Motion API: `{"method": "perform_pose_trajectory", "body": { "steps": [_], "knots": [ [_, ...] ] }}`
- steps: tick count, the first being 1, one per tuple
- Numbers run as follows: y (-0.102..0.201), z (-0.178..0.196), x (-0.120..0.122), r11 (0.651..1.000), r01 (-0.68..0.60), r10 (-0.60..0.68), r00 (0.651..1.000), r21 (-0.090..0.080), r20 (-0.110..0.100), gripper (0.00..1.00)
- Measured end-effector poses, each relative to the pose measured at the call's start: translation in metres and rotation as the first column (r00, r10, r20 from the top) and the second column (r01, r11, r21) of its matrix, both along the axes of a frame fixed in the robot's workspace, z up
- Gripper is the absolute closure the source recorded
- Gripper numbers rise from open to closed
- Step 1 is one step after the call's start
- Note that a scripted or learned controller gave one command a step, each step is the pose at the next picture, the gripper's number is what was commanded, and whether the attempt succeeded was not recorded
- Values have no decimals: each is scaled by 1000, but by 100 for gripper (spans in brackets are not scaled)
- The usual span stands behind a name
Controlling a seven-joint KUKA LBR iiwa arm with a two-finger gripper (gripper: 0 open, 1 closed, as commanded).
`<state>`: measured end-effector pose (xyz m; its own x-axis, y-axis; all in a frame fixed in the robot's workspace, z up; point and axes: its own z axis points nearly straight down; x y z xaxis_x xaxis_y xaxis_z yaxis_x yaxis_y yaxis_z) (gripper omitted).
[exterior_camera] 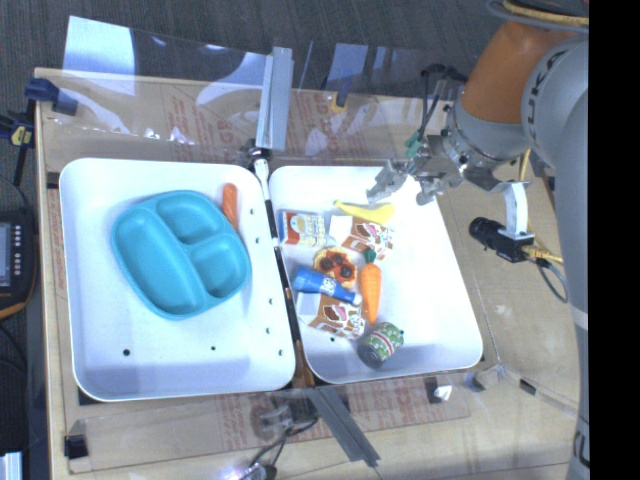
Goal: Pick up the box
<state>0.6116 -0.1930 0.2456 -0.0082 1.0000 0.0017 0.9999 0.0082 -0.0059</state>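
Box: we take the small carton (304, 227) at the upper left of the right bin (450, 298) for our target; it lies flat by the dividing wall, untouched.
Clutter: banana (366, 209), carrot (370, 286), blue tube (325, 285) and can (381, 342) crowd just right of and below it, narrowing our approach.
Hand: the hand (410, 180) hovers over the bin's upper edge, carrying nothing; whether its fingers are apart, we cannot tell.
Left bin: a blue tray (180, 252) and another carrot (231, 206), well clear of the job.
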Motion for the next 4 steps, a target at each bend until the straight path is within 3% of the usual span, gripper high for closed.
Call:
{"method": "perform_pose_trajectory", "body": {
  "steps": [1,2,3,4],
  "knots": [
    [63,-139,20,998,-57,57,998,-1,2,0],
    [63,-129,21,998,-62,62,998,0,0,100],
    [63,-129,21,998,-62,62,998,-1,0,0],
    [66,-148,36,990,-140,140,990,-3,14,0]
  ]
}}
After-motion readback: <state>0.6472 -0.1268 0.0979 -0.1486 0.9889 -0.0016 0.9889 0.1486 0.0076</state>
